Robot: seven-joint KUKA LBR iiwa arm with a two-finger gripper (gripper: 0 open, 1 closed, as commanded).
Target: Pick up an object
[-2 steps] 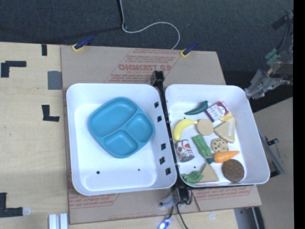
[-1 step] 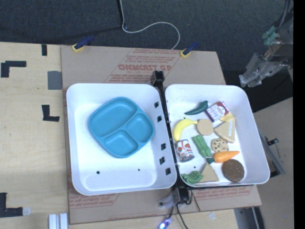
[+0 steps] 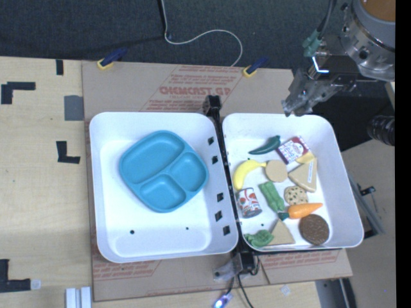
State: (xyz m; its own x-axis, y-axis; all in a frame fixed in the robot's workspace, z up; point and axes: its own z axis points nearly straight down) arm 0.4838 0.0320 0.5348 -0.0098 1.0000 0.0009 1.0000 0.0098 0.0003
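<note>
Camera view: we look down at a slant on a worktop (image 3: 38, 191) carrying two white bins side by side on a cardboard sheet (image 3: 192, 85).
Arm: we see the grey arm (image 3: 372, 24) in the upper right of the frame, with an orange band at the very top edge.
Gripper: the gripper (image 3: 297, 106) hangs at the upper right, just above the far rim of the right bin, touching none of the objects.
Fingers: we cannot tell how far apart the fingers are, since they blur into one dark mass; we see nothing held between them.
Left bin: the left bin (image 3: 103, 172) holds a blue divided plate (image 3: 163, 171) with three compartments, lying slightly turned near its middle.
Right bin: the right bin (image 3: 340, 172) holds the pile of toy food, all lying on its floor.
Objects, upper part: we see a green pepper (image 3: 264, 146) near the far side, a dark red packet (image 3: 291, 150) just to its right, and a yellow banana (image 3: 246, 171) below the pepper.
Objects, middle: a tan round piece (image 3: 277, 171) sits beside the banana, a wedge of cheese (image 3: 306, 174) to its right, a green pod (image 3: 271, 196) and a small can (image 3: 248, 201) lower down, and a cookie (image 3: 295, 194) between them and the cheese.
Objects, lower part: an orange carrot (image 3: 304, 210) lies above a brown round patty (image 3: 314, 229), with a tan triangle (image 3: 281, 231) and a green leafy piece (image 3: 259, 239) at the near edge.
Cable: a white cable (image 3: 192, 40) loops over the dark floor at the top middle of the frame.
</note>
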